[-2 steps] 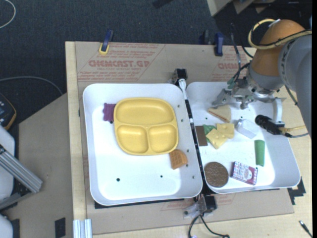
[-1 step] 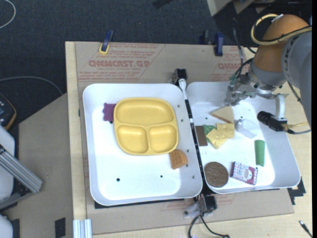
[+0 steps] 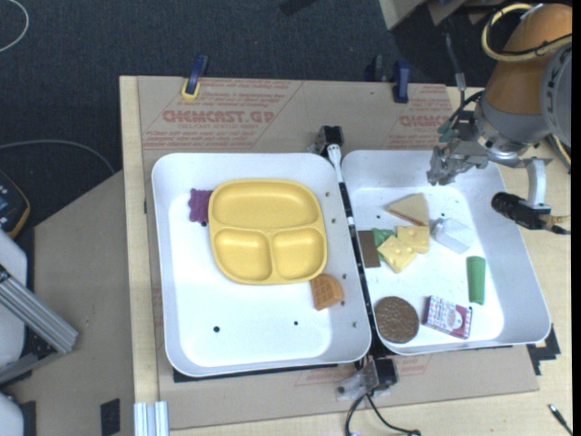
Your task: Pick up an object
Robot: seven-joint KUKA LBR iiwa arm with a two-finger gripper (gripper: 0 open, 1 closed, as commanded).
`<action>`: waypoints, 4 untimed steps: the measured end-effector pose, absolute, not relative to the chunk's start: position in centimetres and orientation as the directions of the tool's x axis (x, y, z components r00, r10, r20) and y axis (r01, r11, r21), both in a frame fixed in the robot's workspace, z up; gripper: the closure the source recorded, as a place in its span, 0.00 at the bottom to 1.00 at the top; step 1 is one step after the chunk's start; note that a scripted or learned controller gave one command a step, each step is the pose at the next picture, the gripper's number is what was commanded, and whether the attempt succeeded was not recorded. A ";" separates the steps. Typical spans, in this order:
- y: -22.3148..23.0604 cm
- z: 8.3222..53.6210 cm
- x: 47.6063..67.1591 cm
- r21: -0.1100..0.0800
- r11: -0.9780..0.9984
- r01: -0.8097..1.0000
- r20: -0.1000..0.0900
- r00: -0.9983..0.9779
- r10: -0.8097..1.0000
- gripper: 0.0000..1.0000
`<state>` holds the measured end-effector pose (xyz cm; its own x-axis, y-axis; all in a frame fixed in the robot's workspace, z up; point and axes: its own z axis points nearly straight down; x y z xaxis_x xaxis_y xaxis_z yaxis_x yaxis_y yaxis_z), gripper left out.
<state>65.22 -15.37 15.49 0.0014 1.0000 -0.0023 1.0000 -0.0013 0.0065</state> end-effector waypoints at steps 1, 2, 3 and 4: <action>-15.6 21.9 65.3 0.007 0.000 1.000 -0.002 0.000 1.000 1.00; -15.6 22.6 65.4 0.005 0.000 1.000 -0.002 0.000 1.000 1.00; -10.4 23.4 66.2 0.005 0.004 1.000 -0.001 -0.004 1.000 1.00; -5.7 23.8 66.8 0.005 0.004 1.000 0.000 -0.004 1.000 1.00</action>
